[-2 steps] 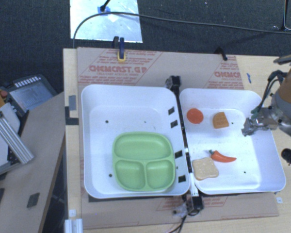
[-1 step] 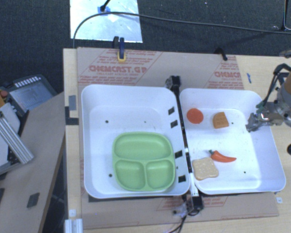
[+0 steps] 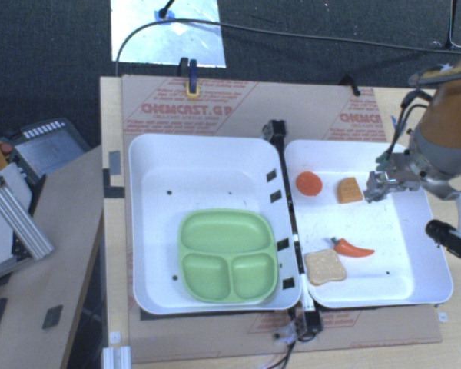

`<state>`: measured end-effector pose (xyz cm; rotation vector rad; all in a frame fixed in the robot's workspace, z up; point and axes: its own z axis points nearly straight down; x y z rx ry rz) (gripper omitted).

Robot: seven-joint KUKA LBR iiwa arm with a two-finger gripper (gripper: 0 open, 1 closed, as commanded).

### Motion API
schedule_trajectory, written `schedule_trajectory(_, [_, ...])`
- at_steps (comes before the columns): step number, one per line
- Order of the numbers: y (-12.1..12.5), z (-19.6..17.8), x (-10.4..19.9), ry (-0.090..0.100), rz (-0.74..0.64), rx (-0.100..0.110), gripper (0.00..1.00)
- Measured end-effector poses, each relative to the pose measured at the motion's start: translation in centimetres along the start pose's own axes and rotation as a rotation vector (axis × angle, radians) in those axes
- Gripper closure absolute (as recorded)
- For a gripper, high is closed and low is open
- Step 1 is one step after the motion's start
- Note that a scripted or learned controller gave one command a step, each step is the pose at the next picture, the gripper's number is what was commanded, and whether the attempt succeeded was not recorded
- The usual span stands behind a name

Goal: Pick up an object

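Four small toy foods lie in the right bin (image 3: 415, 283), claw (image 3: 378, 184) near its far edge.
We cannot tell the claw's state; it hovers just beside the cracker (image 3: 349, 191), which we judge light, stiff, best pinched across its flat sides.

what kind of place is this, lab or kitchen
Most likely a robotics lab bench, not a kitchen: a robot arm reaches over two white bins, toy food like the red pepper lies inside, and cables cross the floor.
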<state>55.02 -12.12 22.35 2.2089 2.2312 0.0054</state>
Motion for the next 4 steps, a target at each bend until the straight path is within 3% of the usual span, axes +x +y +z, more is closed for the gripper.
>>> schedule_trajectory(2, [2.4, -0.2, 9.5, 0.0, 0.001, 0.001, 1.0])
schedule_trajectory(4, [6.6, -0.3, 20.3, 0.001, 0.001, -0.001, 1.0])
